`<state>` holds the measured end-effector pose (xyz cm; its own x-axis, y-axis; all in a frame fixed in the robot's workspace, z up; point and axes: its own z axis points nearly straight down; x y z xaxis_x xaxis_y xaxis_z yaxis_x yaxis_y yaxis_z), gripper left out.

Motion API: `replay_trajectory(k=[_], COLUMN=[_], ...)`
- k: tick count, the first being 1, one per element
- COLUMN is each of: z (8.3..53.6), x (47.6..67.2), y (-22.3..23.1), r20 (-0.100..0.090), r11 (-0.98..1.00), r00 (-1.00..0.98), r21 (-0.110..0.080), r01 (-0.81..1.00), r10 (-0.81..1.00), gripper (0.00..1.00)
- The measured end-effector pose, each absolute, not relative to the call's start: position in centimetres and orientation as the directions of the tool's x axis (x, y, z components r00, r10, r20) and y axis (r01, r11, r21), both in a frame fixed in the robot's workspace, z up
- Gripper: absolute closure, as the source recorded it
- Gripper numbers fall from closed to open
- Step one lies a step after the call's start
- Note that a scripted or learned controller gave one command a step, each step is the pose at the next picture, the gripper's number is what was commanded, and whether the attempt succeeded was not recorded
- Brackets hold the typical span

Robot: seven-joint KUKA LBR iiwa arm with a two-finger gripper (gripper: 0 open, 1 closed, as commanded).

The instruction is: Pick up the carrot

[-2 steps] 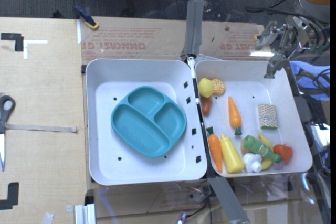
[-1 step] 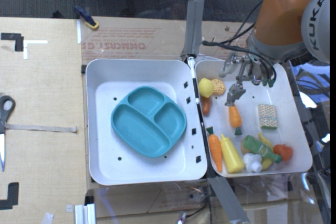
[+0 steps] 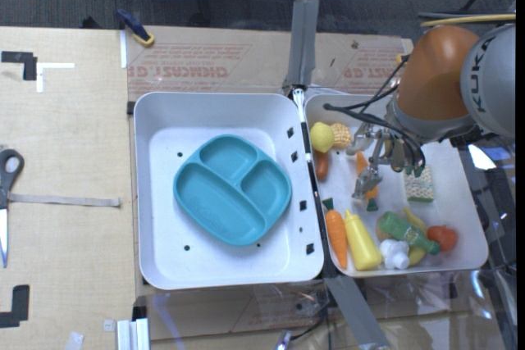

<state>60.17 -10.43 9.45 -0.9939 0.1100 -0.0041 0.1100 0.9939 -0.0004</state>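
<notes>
Metal two-finger gripper [image 3: 367, 186], jaws parted and empty, hangs in right white bin [image 3: 467, 201]. Long orange carrot [image 3: 335, 237] lies at gripper's seven o'clock, touching yellow mustard bottle [image 3: 362, 240]; risk: fingers snag bottle instead.

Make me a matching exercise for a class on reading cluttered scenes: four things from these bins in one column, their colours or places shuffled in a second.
Things:
1. plate
2. carrot
3. mustard bottle
4. corn

Places or colours:
A. yellow, standing just right of the carrot
B. blue, alone in the left bin
C. far left corner of the right bin
D. orange, along the right bin's left wall near the front

Pairs: 1-B, 2-D, 3-A, 4-C
</notes>
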Motion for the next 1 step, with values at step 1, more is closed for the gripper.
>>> replay_trajectory(k=[1], z=[10.52], x=[60.39], y=[-10.39], r20=[-0.01], r11=[0.994], r00=[-0.994], r21=[-0.002], r01=[0.107], r10=[0.107], gripper=[1.0])
